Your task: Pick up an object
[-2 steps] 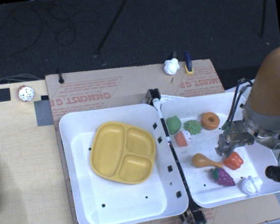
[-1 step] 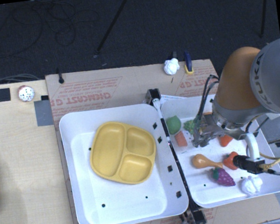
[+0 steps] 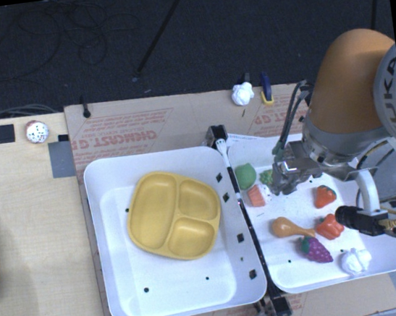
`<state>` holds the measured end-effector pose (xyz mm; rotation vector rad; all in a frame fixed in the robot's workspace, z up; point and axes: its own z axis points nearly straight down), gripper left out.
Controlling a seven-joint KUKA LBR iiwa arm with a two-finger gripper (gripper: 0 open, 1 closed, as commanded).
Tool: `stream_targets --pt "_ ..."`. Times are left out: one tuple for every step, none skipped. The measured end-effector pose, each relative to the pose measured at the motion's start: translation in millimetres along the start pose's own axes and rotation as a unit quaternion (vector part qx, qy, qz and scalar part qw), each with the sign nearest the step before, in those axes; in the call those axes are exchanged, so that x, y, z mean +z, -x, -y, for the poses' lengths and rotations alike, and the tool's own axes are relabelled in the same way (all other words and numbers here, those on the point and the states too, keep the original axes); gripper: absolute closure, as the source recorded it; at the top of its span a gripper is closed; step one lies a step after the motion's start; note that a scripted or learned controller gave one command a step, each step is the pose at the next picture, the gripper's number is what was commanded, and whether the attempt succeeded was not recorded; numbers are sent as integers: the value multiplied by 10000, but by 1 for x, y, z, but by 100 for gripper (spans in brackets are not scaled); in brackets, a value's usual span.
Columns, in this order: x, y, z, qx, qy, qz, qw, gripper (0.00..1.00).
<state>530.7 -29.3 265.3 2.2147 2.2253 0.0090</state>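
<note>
Left bin carries a yellow divided tray, sitting slightly askew. Right bin is crowded: green piece, orange-red block, small green bit, strawberry, tan drumstick-like toy, red pepper, purple grapes, white lump near the right corner. Beyond the bins on the cardboard, a white wad and a blue-yellow item. The arm reaches in from the right, gripper low over the bin's far-left part, just beside the small green bit; whether the jaws are apart, I cannot tell.
</note>
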Motion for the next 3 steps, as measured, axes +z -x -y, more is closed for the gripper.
stream_targets --pt "-74 -71 20 -12 0 -5 10000 100" --pt "-146 -61 54 25 0 6 10000 100" --pt "-196 -131 53 -6 -12 2 10000 100"
